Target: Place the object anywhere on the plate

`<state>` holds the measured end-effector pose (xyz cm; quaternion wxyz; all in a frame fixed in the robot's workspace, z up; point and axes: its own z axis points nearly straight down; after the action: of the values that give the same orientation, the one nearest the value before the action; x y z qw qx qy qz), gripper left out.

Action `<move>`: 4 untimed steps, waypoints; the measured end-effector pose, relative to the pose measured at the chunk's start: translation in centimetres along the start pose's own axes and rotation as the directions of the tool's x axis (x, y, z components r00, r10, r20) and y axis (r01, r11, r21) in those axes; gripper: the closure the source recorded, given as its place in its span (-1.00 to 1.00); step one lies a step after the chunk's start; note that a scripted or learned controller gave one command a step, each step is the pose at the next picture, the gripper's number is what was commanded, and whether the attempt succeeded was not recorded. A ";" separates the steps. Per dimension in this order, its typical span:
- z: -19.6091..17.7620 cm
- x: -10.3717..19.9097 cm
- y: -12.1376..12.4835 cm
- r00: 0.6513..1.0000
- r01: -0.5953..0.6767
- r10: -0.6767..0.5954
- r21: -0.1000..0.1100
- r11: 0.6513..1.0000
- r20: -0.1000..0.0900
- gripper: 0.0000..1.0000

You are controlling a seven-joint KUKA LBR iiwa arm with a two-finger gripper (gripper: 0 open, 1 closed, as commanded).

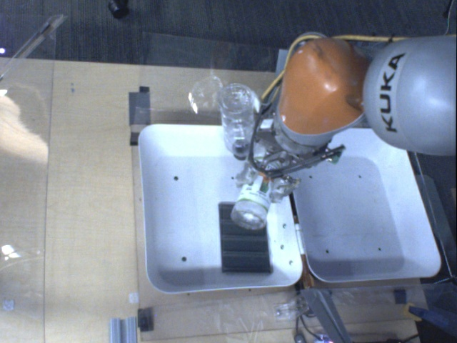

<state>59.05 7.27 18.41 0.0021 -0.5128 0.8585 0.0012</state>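
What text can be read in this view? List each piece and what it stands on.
"KUKA": black letters on the grey arm, running up its side.
The bottle below the gripper has a label band with coloured marks; too small and blurred to read.
No text shows on the black plate, the left bin or the right bin.

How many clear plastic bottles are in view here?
2. One clear bottle stands upright at the left bin's far edge. The other, a small bottle, lies tilted just below the tool, over the black plate's top end. The arm may hide others.
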 end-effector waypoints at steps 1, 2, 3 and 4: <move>0.0 -2.7 -5.9 0.965 -0.263 0.263 -0.003 0.965 0.001 1.00; -1.2 0.8 -6.0 0.999 0.035 -0.035 0.002 0.999 0.001 1.00; 1.4 -6.9 -2.6 0.999 0.046 -0.046 -0.001 0.999 0.002 1.00; 5.0 -9.0 -3.2 0.991 0.137 -0.137 0.008 0.991 0.007 1.00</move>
<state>66.14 13.71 13.41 0.0072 -0.5704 0.8213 -0.0001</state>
